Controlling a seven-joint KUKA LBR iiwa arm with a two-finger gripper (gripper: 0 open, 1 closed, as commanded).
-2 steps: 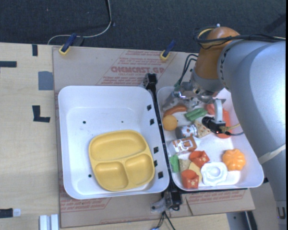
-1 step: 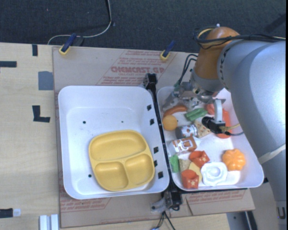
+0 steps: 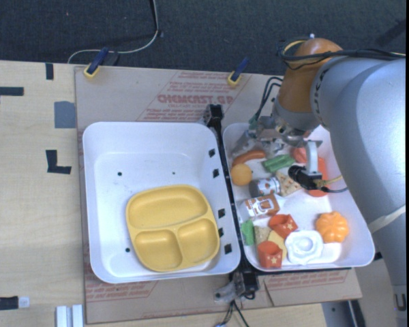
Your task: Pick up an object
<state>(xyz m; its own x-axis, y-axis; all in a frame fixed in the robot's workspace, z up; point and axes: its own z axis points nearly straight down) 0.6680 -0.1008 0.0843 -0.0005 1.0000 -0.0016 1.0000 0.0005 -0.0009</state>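
Observation:
My gripper hangs low over the far part of the right bin, under the orange wrist band. Directly below and around it lie several toy foods: an orange sausage-shaped piece, a green piece, a yellow ball and a small dark can. The gripper's tip is lost among dark parts and clutter. I see nothing lifted clear of the pile.
Nearer in the right bin lie an orange pumpkin, a white ring-shaped piece, a red pepper and a labelled packet. The left bin holds a yellow divided plate. The grey arm covers the right side.

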